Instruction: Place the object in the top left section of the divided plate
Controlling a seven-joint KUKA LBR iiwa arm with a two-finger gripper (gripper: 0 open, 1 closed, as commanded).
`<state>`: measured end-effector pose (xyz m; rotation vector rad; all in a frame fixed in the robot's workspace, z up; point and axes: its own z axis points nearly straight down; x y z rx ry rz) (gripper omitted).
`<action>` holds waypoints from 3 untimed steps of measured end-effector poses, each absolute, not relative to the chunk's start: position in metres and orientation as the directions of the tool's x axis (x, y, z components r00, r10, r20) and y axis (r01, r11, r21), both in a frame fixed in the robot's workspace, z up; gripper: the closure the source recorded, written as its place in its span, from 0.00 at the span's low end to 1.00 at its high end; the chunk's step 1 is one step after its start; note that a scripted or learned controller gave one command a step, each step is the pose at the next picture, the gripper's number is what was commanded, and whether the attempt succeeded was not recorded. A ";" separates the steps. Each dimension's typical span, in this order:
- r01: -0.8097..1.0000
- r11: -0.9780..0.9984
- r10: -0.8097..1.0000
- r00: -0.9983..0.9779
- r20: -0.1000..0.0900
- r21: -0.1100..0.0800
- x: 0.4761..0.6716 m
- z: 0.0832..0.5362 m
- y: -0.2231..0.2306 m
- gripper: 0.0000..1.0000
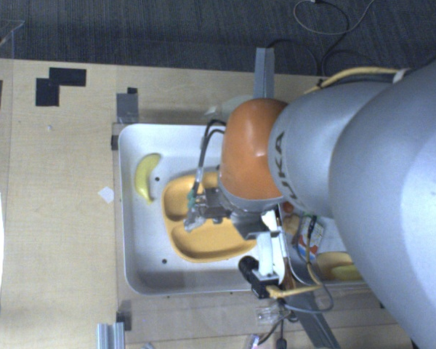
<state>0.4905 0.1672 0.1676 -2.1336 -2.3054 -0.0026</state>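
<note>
- My gripper [198, 213] hangs low over the yellow divided plate [203, 244] in the left bin [142, 267], because the plate's sections are where the object must go.
- I cannot tell whether it is open or closed, or whether it carries anything; my own wrist covers it.
- A banana [146, 176] lies near the bin's far left corner, just beside the plate, apart from me; I judge it the likely object.

Your arm [334, 173] blocks the yellow plate's [203, 246] right side, banana [147, 176] just left of it, bin's [142, 282] lower-left floor open
</note>
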 end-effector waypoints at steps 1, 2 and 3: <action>0.955 -0.296 0.955 0.296 0.001 0.001 0.534 0.194 0.176 0.00; 0.998 -0.065 0.998 0.065 0.001 0.001 0.488 0.234 0.154 0.00; 0.998 -0.063 0.998 0.063 0.001 0.001 0.489 0.244 0.154 1.00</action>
